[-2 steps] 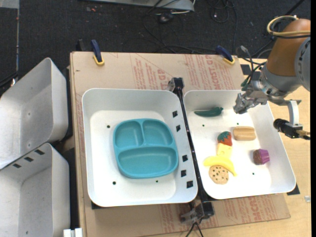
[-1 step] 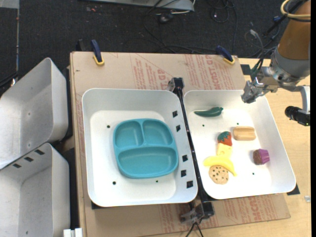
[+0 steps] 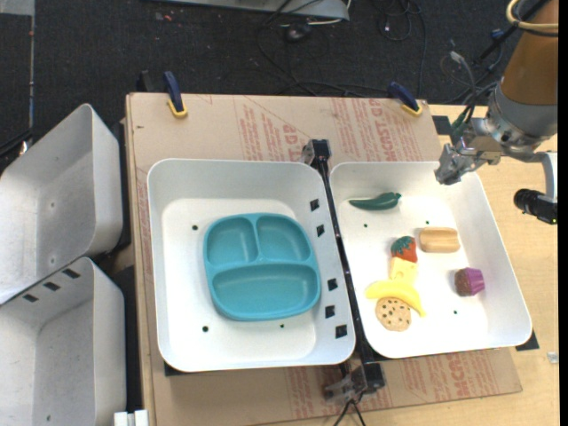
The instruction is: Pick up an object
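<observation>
**Gripper poised over the far right corner of the toy bin**

Nearest the camera in the right bin (image 3: 497,327) lies a round cookie (image 3: 393,313), with a yellow banana (image 3: 397,292) touching it just beyond. To the right of these, apart from them, sits a small purple piece (image 3: 470,281). A little farther in, a strawberry (image 3: 404,248) stands just beside a tan bread roll (image 3: 438,240) on its right. Farther still, a green pepper (image 3: 376,201) lies alone near the bin's far wall.

The left bin (image 3: 169,327) holds a teal divided plate (image 3: 262,266) (three compartments), lying flat near its middle.

At the far right corner of the right bin, the gripper (image 3: 451,169) hangs over the rim, well apart from every toy. Whether it is open or closed cannot be told at this size, and nothing is seen in its grasp. Above it rises the arm (image 3: 532,69) with its orange band.
</observation>
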`<act>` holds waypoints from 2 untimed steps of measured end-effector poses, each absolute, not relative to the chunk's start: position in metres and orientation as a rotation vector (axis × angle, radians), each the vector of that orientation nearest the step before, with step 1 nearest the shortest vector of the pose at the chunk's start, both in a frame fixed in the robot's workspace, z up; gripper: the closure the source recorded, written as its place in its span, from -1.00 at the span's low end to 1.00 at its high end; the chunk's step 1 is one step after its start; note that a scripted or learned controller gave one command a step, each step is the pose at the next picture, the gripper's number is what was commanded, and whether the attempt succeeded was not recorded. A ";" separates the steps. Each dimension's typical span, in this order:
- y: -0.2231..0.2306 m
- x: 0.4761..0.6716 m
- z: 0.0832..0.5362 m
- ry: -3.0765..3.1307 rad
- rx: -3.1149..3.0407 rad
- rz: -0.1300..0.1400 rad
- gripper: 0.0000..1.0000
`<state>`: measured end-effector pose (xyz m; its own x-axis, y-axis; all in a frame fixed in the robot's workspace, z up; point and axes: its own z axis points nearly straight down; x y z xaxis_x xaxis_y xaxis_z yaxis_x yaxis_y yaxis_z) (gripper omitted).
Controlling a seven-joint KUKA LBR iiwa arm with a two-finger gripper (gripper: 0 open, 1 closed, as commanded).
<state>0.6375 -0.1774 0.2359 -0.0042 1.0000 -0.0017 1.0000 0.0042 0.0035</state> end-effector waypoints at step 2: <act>-0.074 0.643 0.252 2.229 2.212 0.003 1.00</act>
